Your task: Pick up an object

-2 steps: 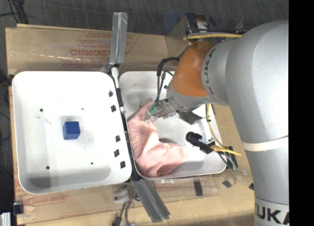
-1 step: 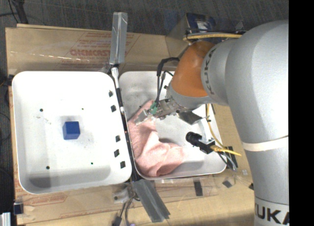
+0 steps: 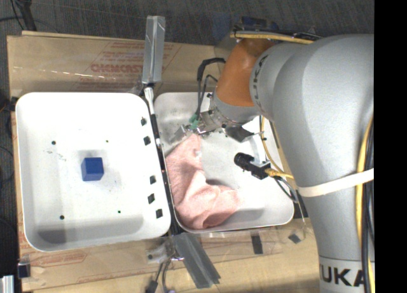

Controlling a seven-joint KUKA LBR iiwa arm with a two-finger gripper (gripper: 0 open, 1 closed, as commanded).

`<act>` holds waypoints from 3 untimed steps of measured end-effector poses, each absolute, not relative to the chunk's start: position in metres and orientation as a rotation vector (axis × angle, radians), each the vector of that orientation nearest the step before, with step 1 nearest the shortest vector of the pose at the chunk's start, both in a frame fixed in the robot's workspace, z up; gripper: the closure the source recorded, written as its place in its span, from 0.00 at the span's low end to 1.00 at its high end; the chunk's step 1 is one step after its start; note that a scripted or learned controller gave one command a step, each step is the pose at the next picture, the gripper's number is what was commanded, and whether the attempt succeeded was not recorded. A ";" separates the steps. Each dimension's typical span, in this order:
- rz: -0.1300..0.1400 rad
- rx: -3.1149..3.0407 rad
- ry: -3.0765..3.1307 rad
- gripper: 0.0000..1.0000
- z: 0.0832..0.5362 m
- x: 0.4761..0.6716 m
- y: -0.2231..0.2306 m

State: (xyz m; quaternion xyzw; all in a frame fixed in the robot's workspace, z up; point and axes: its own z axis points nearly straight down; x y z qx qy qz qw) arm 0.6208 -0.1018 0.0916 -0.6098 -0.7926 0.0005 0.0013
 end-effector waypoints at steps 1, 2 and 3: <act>0.002 -2.142 -2.296 0.00 0.193 0.645 -0.056; 0.005 -1.818 -2.556 0.00 0.191 0.643 -0.080; 0.002 -1.629 -2.682 0.00 0.091 0.604 -0.128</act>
